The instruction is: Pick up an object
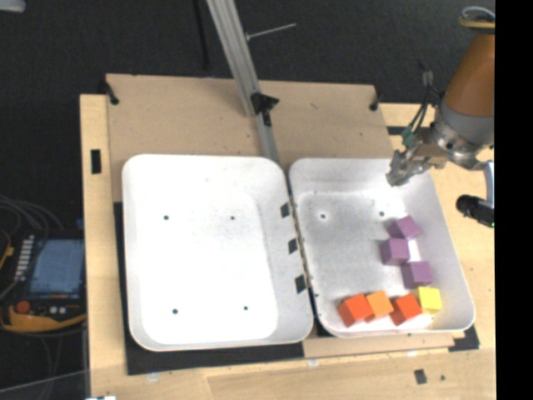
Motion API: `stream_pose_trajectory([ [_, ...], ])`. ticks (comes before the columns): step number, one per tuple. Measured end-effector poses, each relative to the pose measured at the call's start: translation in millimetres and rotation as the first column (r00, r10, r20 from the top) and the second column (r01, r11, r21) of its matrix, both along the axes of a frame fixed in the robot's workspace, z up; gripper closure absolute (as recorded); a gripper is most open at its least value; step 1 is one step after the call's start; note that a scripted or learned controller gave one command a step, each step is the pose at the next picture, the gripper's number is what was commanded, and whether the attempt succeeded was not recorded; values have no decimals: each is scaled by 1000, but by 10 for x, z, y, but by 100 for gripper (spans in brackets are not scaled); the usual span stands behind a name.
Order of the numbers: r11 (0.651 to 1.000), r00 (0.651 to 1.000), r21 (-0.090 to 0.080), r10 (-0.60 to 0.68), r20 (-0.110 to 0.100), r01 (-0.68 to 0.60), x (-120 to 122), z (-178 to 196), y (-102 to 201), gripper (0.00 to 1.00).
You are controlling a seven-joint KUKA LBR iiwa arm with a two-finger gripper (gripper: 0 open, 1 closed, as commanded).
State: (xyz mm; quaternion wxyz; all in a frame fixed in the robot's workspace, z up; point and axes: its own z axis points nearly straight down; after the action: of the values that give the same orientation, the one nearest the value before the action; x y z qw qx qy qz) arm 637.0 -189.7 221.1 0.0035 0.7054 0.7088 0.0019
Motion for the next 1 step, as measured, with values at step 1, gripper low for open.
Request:
stream_pose_trajectory([
  [1,1000,1000,0,1,0,-1,12,512,-15,100],
])
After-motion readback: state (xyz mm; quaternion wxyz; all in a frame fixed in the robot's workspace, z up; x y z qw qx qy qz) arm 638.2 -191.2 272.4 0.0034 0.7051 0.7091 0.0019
